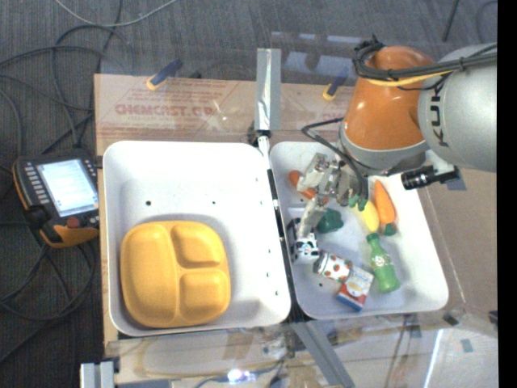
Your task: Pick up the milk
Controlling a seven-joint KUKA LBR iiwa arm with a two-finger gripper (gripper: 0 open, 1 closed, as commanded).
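**Arm Positioned Over the Right Bin; Milk Carton Lying Free**

The KUKA arm [420,107] is reaching in from 3 o'clock and is occupying the upper right of the view, its orange band sitting above the wrist. The left bin [161,164] is lying at 9 o'clock of centre and is carrying a yellow divided tray [175,273] in its 7 o'clock corner. The right bin [428,285] is sitting just beside it, the two rims touching along the middle.

The gripper [317,196] is hanging over the 11 o'clock part of the right bin. Its metal parts are overlapping the clutter below, so it is not possible to tell how it is set or whether anything is lying in it.

The milk carton [354,288], white with red and blue print, is resting on the floor of the right bin at 6 o'clock of the gripper, apart from it.

Around the carton:
- a green bottle [384,267] is lying at its 2 o'clock, just beside it;
- a carrot [384,203] is lying at 3 o'clock of the gripper;
- a small red-and-white can [331,267] is touching the carton at its 10 o'clock;
- a black-and-white cow figure [304,247] is standing at 9 o'clock of the can.
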